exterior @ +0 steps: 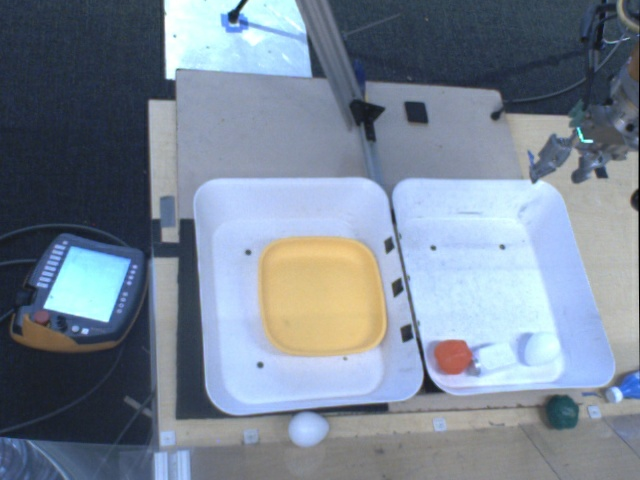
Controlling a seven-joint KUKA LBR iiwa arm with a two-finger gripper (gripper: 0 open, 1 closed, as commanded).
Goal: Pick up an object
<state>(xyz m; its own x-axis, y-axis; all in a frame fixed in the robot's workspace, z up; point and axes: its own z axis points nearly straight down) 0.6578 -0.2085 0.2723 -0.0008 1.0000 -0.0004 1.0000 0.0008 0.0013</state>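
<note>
Orange ball (452, 356) sits near right bin's (470, 268) front edge, beside white pieces.

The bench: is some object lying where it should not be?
Yes. A white egg-shaped object lies on the bench in front of the left bin, and a dark green ball lies beside the right bin. Both are outside the bins.

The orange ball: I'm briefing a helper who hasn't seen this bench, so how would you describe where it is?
Find the right bin of the two white ones. Along its near edge lie three small things in a row; the orange ball is leftmost, by the near-left corner. Its neighbours, a white block and a white ball, are pale; it alone is orange.
</note>
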